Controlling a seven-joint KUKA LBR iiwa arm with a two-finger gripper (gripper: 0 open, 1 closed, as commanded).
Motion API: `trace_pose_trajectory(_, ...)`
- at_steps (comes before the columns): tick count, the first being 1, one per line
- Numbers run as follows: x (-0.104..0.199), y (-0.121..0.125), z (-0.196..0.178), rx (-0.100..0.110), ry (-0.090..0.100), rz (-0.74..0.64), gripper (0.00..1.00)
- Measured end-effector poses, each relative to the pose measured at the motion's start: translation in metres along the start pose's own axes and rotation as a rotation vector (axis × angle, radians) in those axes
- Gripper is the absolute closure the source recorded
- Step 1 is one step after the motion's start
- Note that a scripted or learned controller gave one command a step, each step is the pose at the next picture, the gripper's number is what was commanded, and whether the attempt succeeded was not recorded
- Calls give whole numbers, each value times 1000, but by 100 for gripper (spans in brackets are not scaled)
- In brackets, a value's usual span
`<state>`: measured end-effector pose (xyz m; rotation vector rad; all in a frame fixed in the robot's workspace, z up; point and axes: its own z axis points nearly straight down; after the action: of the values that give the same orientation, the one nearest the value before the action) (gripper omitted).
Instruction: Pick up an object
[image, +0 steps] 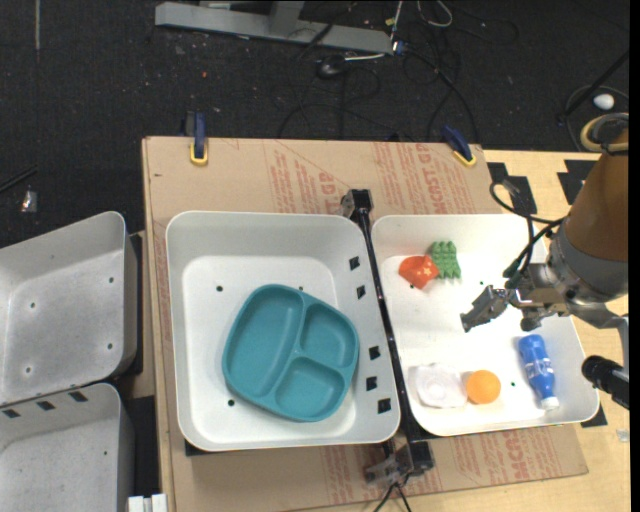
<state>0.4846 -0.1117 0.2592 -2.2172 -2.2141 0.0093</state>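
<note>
Reaching in from the right over the right bin — gripper low, angled down-left, gap not discernible. Just beside it, blue bottle lying flat, long axis running top to bottom, cap end nearest. Near the front wall — orange ball.

One fixed cam, mounted high above the bench — angled down. Both bins in frame, mid distance.

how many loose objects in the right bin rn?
5. Red object and green toy touching at the far side; white piece and orange ball near the front; blue bottle front right. The arm may hide more.
</note>
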Motion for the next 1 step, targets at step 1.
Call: trace_pose_trajectory(1,0,2,-4,-9,-1,-2,0)
